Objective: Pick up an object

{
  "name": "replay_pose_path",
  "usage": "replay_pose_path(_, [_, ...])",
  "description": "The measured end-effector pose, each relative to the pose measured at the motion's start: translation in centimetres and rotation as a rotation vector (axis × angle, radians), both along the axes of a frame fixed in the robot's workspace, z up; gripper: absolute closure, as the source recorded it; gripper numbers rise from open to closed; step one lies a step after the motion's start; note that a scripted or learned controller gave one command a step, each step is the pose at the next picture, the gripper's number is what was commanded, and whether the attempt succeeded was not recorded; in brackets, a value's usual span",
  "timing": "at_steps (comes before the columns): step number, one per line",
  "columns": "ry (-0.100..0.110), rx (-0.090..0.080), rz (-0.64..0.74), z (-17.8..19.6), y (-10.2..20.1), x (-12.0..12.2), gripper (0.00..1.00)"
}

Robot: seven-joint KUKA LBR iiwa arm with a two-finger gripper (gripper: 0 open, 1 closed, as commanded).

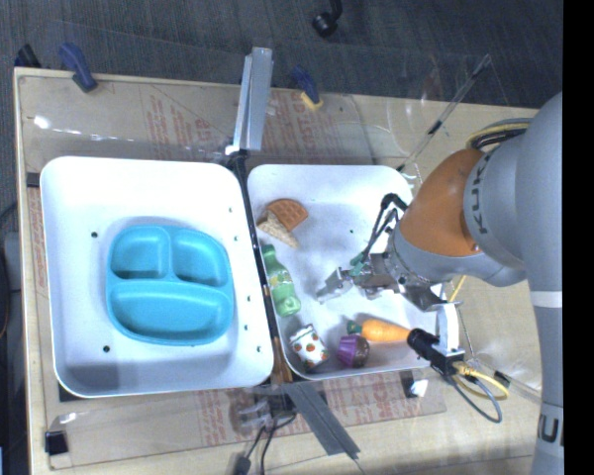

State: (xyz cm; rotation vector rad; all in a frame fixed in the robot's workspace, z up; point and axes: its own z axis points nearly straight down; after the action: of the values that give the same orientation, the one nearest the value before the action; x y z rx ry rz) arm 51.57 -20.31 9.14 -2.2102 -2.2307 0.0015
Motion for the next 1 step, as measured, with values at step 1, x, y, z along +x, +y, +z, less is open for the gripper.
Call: replay_pose_path(1, [-0.001, -0.001, 0.004, 1.00, -0.03, 0.11, 1.00])
